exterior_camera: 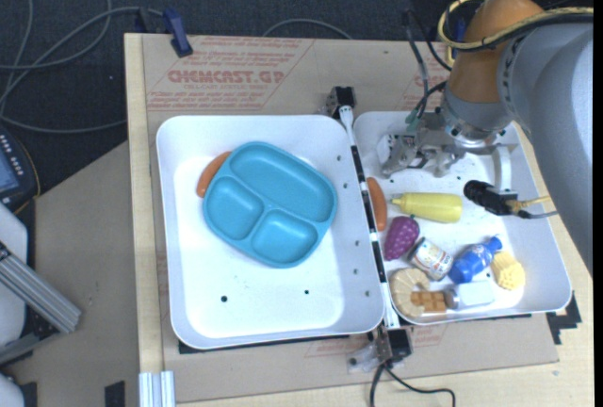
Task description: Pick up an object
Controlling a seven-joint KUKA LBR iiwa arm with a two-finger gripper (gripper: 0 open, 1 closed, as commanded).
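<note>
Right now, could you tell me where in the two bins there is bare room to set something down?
The left bin has bare floor along its front, below the blue divided plate, and a strip behind the plate. The right bin is crowded: yellow squeeze bottle, purple grapes and small items fill its front, and the gripper hangs over the back.

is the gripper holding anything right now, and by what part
Cannot be told. The gripper sits low at the far end of the right bin, above the yellow mustard bottle; no object is seen in it.
</note>
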